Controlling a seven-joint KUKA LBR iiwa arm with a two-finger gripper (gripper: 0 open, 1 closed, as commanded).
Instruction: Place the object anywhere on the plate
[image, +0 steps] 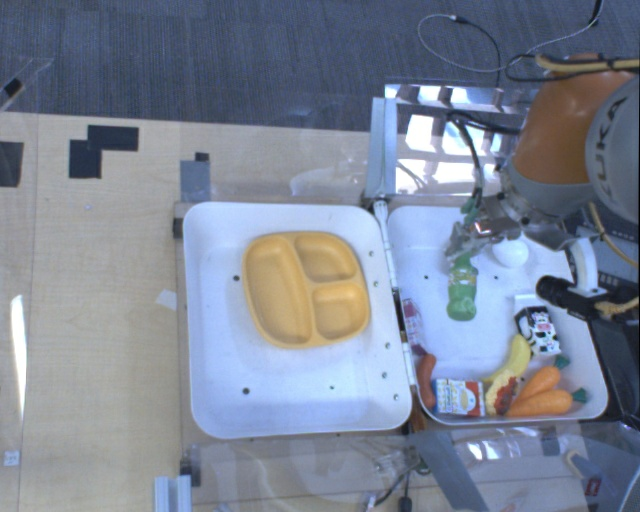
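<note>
Arm (580, 120) comes in from the upper right, orange band sitting high in view with grey wrist housing just below it, wrist angled down and toward the left. Gripper (468, 238) is low over the upper part of the right bin (430, 225), metallic tip pointing down-left, right above the top of a green bottle (462, 292) and apparently touching it. Finger state is unreadable from this angle: glare and the wrist body block the tips.
</note>
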